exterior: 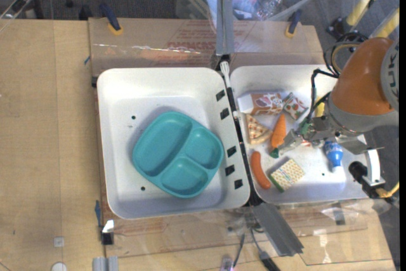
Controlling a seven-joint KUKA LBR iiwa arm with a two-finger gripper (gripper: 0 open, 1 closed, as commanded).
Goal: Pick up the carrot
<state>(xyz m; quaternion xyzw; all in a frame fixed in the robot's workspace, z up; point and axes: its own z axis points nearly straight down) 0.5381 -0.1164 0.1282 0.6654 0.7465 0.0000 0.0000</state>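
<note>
The carrot [280, 129] is a short orange piece with a green stem end toward the front. It lies in the right bin [330, 184], near the bin's middle. My gripper [295, 138] hangs low over the bin just to the carrot's right, close to or touching its lower side. The arm's orange band [361, 82] sits above the wrist on the right. The carrot rests on the bin floor.
Around the carrot lie a pizza slice [255, 129], a red sausage [259, 170], a yellow checkered cracker [287, 173], printed packets [274, 102] and a small blue object [333, 154]. The left bin [117, 136] holds a teal divided plate [178, 153]. A divider [229, 130] separates the bins.
</note>
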